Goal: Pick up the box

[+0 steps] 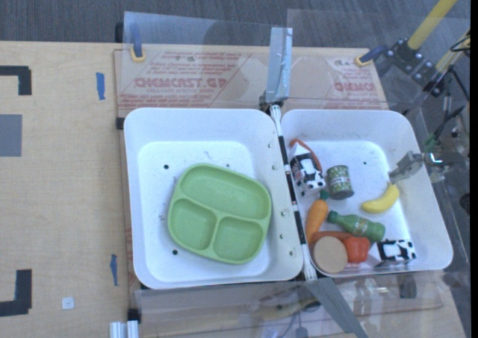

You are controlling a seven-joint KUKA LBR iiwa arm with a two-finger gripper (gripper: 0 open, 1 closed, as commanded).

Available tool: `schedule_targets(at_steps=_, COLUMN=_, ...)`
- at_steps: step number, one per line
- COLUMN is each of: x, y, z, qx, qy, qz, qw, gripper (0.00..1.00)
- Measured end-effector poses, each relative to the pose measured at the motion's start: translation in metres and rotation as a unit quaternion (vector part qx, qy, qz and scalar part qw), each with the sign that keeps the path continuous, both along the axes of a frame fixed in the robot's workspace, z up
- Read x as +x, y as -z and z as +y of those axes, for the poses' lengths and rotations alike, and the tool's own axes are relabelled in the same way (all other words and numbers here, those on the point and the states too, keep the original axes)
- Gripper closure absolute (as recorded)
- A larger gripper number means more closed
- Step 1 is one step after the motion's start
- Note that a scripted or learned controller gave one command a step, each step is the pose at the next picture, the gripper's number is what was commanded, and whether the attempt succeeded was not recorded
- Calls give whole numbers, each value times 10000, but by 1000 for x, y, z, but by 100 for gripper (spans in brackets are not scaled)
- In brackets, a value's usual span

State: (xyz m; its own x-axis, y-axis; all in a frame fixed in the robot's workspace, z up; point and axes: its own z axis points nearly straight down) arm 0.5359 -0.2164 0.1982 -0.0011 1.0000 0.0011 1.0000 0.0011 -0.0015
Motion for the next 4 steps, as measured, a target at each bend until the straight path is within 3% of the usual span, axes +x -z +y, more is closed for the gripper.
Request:
schedule_targets(at_steps=1, x=56, y=59, z=-4, qx=-64, qy=411, qz=-215, qw=9989, gripper=0)
schedule_targets(at_steps=3, x=87, y=62, z=-2, qx=-80, qy=461, qz=-315, qw=9984, gripper=0)
schedule_targets(at_steps=4, x=89, y=63, z=2, qx=-104, qy=596, qz=-328, qw=9976, gripper=0)
